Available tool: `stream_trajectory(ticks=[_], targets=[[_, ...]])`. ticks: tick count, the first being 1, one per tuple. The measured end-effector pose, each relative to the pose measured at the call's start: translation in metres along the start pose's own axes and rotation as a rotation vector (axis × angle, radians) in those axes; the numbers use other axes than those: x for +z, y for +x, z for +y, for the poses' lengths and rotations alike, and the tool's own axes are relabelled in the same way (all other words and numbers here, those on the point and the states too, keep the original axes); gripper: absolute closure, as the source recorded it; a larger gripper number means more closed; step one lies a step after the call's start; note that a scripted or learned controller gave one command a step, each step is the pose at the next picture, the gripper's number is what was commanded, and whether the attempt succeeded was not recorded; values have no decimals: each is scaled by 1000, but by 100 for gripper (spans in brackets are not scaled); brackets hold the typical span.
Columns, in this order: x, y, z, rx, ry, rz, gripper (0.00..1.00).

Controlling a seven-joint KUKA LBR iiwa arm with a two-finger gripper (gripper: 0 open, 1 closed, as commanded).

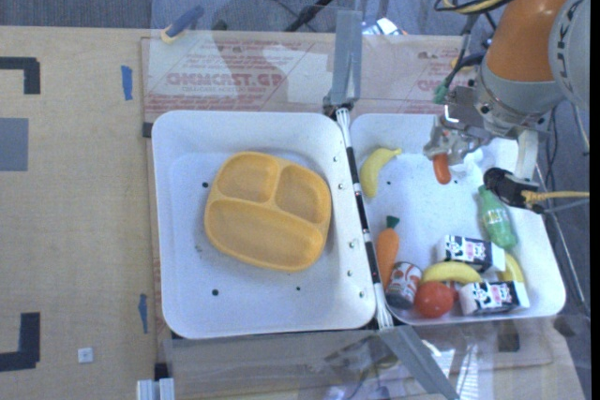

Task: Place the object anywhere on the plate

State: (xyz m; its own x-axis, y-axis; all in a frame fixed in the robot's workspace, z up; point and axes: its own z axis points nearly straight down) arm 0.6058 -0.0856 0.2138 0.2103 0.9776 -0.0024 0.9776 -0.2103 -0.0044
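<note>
Item: small orange-red oblong toy piece (442, 169), hanging pinched between the fingers of the grey two-finger gripper (444, 155), above the right white bin (548, 281). We judge it light, rigid, smooth plastic, prone to slip; the hold is at its upper end. Destination: yellow three-compartment plastic plate (268, 210), lying in the left white bin (178, 145), well apart from the toy.

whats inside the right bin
In the right bin: two bananas, carrot, tomato, green bottle, two milk cartons, a can. The arm hides its back corner.
</note>
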Motion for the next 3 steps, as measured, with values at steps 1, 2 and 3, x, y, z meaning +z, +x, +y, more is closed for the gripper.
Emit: stream_trajectory(ticks=[1, 2, 3], targets=[[-13, 71, 15, -96, -4, 1, 100], [30, 137, 29, -479, -4, 1, 100], [26, 219, 10, -627, -7, 1, 100]])
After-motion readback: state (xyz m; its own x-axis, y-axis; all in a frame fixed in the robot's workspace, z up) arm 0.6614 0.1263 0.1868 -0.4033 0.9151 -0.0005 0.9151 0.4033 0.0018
